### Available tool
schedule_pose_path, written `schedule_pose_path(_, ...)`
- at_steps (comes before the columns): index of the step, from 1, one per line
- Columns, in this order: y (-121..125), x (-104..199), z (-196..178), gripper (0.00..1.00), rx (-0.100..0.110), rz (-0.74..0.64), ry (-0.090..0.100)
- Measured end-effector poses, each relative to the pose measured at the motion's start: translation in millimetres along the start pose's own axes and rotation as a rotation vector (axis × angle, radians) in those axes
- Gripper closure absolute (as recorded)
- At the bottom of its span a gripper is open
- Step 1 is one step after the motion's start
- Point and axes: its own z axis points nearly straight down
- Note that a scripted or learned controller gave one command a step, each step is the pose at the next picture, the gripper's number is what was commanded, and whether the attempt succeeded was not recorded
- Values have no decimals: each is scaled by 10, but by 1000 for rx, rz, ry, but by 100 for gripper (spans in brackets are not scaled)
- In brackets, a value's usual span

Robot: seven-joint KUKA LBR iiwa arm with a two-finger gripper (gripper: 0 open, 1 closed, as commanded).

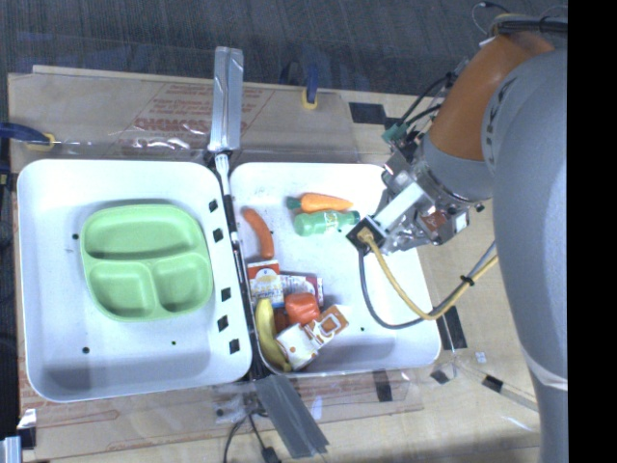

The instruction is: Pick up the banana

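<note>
The banana (265,330) is yellow and lies along the left wall of the right bin (405,340), near its front corner. A white and orange carton (313,333) leans over its right side. My gripper (425,227) hangs over the right side of that bin, well to the right of and behind the banana. Nothing shows beneath it but the bare bin floor.
An orange carrot (324,202) and a green bottle (323,223) lie at the back of the right bin. A brown sausage (257,231) and a red packet (285,285) sit by the banana. The left bin (48,355) holds a green divided plate (145,258).
</note>
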Motion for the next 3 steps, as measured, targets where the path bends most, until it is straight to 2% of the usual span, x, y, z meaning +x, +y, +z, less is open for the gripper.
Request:
schedule_pose_path(1, -577, 1038, 544, 100, -2, 253, -1)
schedule_pose_path(2, -510, 1209, 653, 100, -3, 276, 2)
schedule_pose_path(3, -1510, 1748, 63, 100, -4, 198, 4)
